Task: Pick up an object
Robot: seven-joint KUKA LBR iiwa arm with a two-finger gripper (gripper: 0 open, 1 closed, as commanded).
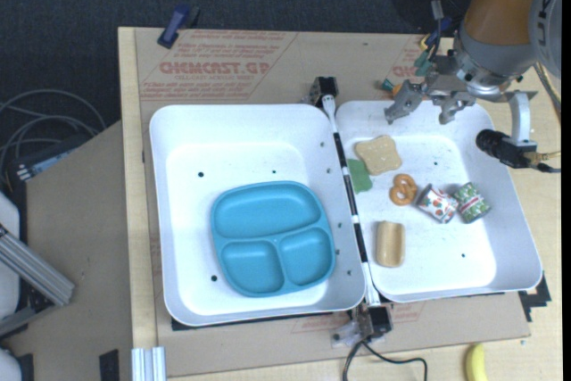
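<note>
L bin: blue tray | R bin: bread, pretzel, roll | jaws open, nothing held

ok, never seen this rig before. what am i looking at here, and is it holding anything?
One fixed camera looks down at a slant on a bench with two shallow white bins. The grey and orange machine at upper right is a robot arm; its pincer hangs open over the right bin's far edge, with nothing between its fingers. The left bin holds a blue divided plate. The right bin holds toy food: a bread slice, a green piece, a pretzel, a tan roll and two small packets. The job is to pick up one object; none is lifted yet.
</note>
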